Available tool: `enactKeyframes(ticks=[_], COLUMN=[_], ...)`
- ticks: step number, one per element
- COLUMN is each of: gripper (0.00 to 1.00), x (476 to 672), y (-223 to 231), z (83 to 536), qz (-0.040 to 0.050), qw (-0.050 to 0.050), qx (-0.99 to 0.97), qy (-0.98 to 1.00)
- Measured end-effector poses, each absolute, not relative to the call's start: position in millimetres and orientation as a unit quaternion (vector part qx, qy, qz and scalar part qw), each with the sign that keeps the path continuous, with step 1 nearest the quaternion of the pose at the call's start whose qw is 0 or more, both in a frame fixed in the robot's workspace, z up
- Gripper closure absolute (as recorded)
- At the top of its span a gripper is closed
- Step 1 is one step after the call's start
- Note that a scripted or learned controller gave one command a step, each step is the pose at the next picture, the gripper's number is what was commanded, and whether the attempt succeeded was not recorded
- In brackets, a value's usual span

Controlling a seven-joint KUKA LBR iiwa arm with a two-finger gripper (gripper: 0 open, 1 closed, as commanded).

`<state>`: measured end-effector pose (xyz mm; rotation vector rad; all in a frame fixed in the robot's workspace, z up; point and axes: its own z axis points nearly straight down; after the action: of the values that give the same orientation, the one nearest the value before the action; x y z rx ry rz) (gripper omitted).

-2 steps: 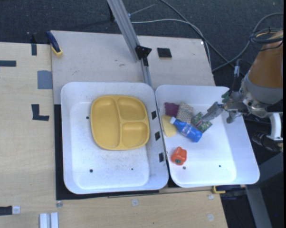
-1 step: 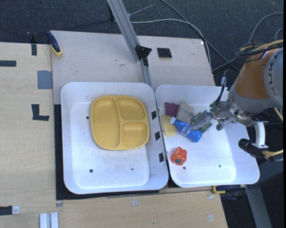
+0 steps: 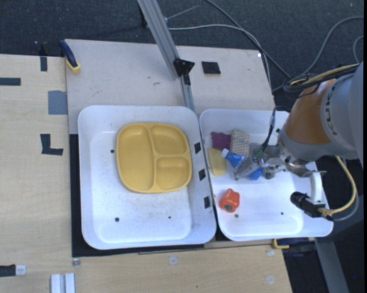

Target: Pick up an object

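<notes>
Camera view looks down at a slant on two shallow white bins set side by side on a pale bench. Left bin [image 3: 98, 224] holds a yellow divided plate [image 3: 153, 157] with three compartments, lying flat toward the bin's upper middle, apart from the walls. Right bin [image 3: 275, 221] holds a small cluster of objects along its upper left part: a purple piece [image 3: 219, 140] nearest the dividing wall, a speckled tan sponge-like block [image 3: 240, 141] just beside it, a pale yellow item [image 3: 216, 162] below the purple one, and a blue-and-white object [image 3: 235, 159] lying between these and the arm. An orange toy [image 3: 229, 200] with a red end sits alone lower in the bin, well apart from the cluster.

The grey arm with its orange band [image 3: 308, 121] comes in from the right and bends down over the right bin. Its gripper [image 3: 252, 166] is low among the objects, at the right end of the blue-and-white object, with another bit of blue showing just beneath it. The fingers are dark and tangled with the wrist hardware and cables, so I cannot tell whether they are apart, together or clamped on anything.

A slanted metal strut [image 3: 162, 32] crosses the top of the bench, and cables trail over the dark floor behind.
</notes>
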<state>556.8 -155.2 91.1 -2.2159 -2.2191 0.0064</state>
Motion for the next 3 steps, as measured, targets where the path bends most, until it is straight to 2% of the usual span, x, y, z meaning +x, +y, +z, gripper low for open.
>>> enactKeyframes(ticks=[1,2,3], gripper=[0.0,1.0,1.0], x=[557.7,558.6,564.7], y=[-155.5,-155.6,-164.2], z=[86.6,98.0,151.1], qz=[0.0003,-0.0003,-0.0005], qw=[-0.001,-0.002,-0.001], qx=[-0.707,-0.706,-0.707], qy=[-0.707,-0.708,-0.708])
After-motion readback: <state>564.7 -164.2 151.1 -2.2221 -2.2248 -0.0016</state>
